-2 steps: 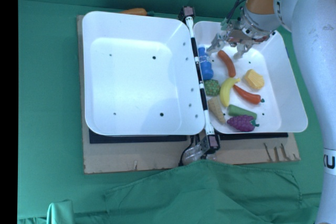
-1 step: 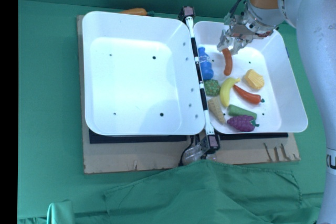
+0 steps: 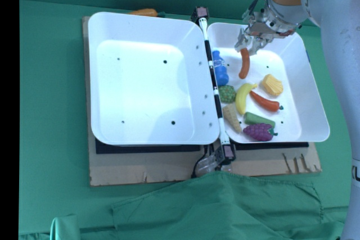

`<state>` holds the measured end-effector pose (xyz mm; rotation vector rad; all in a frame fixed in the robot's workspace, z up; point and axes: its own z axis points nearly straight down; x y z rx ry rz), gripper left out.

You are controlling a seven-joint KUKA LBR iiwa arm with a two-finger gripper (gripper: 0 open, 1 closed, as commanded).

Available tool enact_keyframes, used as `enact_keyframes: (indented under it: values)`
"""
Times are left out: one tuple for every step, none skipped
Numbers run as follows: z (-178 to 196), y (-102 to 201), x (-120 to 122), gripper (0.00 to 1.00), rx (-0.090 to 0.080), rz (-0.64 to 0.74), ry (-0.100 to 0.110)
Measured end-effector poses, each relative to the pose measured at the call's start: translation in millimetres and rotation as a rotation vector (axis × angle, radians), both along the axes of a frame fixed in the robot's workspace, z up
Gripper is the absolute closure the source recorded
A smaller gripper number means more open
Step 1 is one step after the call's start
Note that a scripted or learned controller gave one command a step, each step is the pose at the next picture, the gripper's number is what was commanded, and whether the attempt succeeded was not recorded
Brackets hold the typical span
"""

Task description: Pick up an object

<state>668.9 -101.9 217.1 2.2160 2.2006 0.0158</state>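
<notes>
The right bin (image 3: 298,53) holds several toy foods. A red-orange sausage (image 3: 243,63) lies lengthwise in its back half. My gripper (image 3: 248,43) hangs at the sausage's upper end, right above it or touching it; I cannot tell whether it grips the sausage. Beside the divider there is a blue bottle (image 3: 220,71), with a green bumpy piece (image 3: 226,93) and a pale cone (image 3: 232,117) in front of it. A banana (image 3: 243,97), a yellow chunk (image 3: 273,85), a red chili (image 3: 264,101), a green cucumber (image 3: 259,118) and purple grapes (image 3: 259,132) fill the bin's front.
The left bin (image 3: 101,31) sits beside it, parted by a black-and-white divider bar (image 3: 211,70). An orange object (image 3: 145,12) lies behind the left bin on the cloth. Green fabric (image 3: 225,205) bunches up along the bench's front edge.
</notes>
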Motion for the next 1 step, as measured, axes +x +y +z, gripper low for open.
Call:
enact_keyframes:
  values:
    - [-31.5, -27.8, -52.3, 1.00, 0.004, 0.000, 0.002]
